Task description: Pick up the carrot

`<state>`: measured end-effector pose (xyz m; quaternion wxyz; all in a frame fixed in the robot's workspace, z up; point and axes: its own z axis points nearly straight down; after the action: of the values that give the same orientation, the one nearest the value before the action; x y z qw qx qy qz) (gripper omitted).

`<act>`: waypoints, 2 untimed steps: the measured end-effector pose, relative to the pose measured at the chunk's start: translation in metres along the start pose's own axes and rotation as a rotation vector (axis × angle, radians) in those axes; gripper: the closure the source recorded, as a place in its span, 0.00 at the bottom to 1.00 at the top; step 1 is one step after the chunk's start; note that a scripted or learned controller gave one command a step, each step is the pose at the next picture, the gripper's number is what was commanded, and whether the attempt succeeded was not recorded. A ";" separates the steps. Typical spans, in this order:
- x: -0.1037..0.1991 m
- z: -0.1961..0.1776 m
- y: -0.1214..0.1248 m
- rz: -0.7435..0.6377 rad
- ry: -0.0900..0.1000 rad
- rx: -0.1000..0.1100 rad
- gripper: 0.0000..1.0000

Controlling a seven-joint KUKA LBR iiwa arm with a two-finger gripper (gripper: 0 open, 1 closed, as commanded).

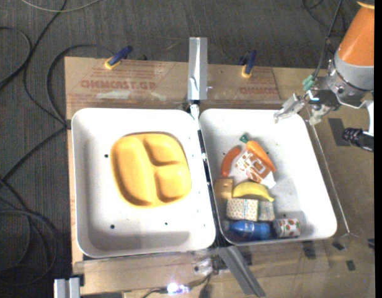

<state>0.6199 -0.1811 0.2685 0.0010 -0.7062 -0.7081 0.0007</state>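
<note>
- Carrot [258,151] sits in the upper middle of the right bin [315,166]; orange body, green top at its upper-left end; long axis runs diagonal — upper-left down to lower-right
- It rests against a white patterned packet [253,165] just below it; a red-orange pepper [229,160] lies just to its left; a banana [253,191] is a bit further down — crowded spot
- Gripper [296,109] hangs over the bin's upper-right corner, near the rim; the carrot lies down and to the left of it, clearly apart, nothing touching
- Fingers [285,112] look spread apart with nothing between them — holding nothing
- My read: next move is a shift left and down; wrist probably needs turning so the fingers close across the carrot's short axis; risk is catching the packet too
</note>
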 end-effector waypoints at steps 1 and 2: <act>0.025 0.166 0.023 -0.096 0.000 0.001 0.00; 0.026 0.157 0.024 -0.097 -0.001 0.001 1.00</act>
<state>0.6432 -0.1553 0.1119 0.0011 -0.6708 -0.7416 0.0012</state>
